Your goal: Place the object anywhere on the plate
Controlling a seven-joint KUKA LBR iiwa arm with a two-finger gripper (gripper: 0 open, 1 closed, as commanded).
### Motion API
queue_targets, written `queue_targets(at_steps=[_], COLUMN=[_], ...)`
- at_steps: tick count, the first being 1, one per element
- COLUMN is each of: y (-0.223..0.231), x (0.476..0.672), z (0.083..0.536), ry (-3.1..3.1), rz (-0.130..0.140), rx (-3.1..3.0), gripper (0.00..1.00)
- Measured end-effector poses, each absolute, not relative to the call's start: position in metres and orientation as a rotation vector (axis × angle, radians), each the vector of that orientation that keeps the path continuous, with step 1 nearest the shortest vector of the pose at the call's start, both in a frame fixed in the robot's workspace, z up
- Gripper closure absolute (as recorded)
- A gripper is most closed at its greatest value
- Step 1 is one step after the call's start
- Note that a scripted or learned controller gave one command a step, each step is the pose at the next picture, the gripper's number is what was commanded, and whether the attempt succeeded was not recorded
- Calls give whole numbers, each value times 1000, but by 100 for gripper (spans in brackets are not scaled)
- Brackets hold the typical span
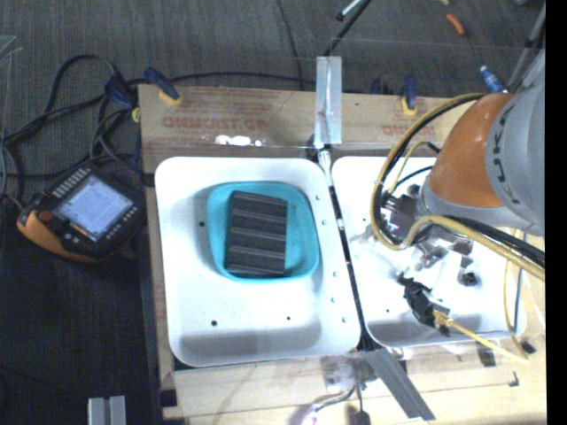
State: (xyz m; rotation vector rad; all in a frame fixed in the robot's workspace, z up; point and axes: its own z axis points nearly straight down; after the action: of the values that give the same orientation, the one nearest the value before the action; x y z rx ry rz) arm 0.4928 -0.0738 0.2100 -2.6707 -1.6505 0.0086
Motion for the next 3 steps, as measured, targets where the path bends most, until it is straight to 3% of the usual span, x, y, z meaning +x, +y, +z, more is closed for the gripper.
queue_targets(at_steps=[1, 2, 3], y=[-7, -7, -67], x=[482, 482, 482], z=[182, 182, 183], ry=[-1591, -1591, -1603], rz=[10, 10, 10], rx=[-2706, -2706, -2702], gripper=[0, 0, 0])
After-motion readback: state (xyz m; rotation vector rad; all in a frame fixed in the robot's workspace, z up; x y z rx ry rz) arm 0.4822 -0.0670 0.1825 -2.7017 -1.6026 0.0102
